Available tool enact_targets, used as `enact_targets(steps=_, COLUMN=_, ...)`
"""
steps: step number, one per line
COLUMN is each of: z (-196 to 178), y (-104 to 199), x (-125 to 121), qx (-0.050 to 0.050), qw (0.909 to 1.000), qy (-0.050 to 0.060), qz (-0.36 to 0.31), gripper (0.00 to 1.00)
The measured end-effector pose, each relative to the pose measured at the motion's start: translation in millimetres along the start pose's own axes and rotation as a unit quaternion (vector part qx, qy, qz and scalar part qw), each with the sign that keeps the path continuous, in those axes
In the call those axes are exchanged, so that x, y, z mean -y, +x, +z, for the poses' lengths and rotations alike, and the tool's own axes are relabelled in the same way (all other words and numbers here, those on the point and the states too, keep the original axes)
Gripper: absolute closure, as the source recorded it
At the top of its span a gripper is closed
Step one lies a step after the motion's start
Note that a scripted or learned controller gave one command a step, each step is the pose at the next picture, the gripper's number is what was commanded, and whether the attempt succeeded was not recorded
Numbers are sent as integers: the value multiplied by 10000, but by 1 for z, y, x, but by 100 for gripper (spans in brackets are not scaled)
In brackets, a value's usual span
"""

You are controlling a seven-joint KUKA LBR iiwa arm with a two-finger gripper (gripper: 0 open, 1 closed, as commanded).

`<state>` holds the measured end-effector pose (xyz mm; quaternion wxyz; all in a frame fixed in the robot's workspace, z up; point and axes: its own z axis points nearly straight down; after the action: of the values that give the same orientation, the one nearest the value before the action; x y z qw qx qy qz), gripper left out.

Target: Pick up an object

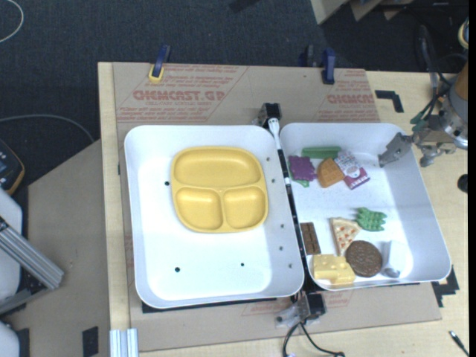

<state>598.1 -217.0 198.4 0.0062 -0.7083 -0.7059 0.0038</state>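
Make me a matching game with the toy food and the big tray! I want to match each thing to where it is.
Things:
1. yellow divided tray
2. cheese wedge
3. pizza slice
4. purple grapes

Places:
A. near front corner of the right bin, beside the brown cookie
B. in the left bin
C. far end of the right bin, by the divider
D. middle of the right bin, next to the green toy

Pairs: 1-B, 2-A, 3-D, 4-C
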Motion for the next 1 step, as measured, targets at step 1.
enact_targets(steps=1, z=-9, y=1, x=-3, qx=19, qw=10000, qy=-75, qz=-18, gripper=0)
